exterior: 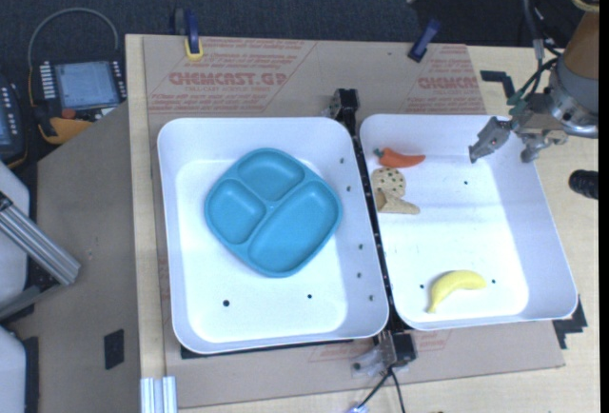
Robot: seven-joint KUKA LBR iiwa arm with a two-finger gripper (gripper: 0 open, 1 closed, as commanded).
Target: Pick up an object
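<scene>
While the tool hangs open and empty over the right bin's upper right corner, a banana lies at lower centre. A carrot and cookie sit at upper left.

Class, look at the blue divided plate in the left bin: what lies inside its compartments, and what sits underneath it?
The blue divided plate shows three compartments with only bare blue surface inside. It rests on the floor of the left bin. The patch of bin floor directly beneath the plate is covered, so anything there cannot be seen.

Blue divided plate in left bin; screen device top left.
</scene>
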